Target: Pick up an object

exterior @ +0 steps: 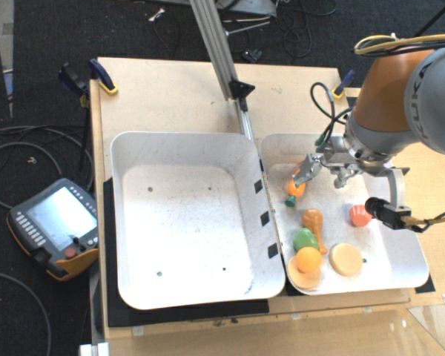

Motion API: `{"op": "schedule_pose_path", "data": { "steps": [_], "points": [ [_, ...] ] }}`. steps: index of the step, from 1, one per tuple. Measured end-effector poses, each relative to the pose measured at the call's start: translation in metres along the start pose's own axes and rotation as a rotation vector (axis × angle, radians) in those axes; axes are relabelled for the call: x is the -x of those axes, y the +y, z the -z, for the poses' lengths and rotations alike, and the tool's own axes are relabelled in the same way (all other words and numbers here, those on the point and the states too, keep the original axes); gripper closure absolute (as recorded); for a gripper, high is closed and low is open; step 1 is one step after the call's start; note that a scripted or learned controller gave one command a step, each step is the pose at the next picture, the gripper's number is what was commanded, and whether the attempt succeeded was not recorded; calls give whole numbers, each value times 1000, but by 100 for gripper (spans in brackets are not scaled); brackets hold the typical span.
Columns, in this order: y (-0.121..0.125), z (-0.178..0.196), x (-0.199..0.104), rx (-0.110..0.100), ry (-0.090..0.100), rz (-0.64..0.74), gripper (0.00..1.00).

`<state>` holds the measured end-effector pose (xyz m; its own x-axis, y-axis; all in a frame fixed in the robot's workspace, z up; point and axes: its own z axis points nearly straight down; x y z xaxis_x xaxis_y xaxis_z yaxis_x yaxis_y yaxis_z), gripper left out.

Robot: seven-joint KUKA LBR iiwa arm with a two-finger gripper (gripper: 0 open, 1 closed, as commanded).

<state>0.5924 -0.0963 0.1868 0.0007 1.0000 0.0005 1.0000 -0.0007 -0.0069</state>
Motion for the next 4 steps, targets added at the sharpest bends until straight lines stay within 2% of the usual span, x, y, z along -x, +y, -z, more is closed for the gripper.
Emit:
{"op": "schedule_pose_path", "data": {
  "steps": [1,2,3,4],
  "points": [
    [-2,-65,1,0,0,-1,0],
    [-2,-93,1,5,0,0,0],
    [-2,-82,1,8,-1,-1,100],
    [-5,-19,2,13,-2,2,100]
  ]
}}
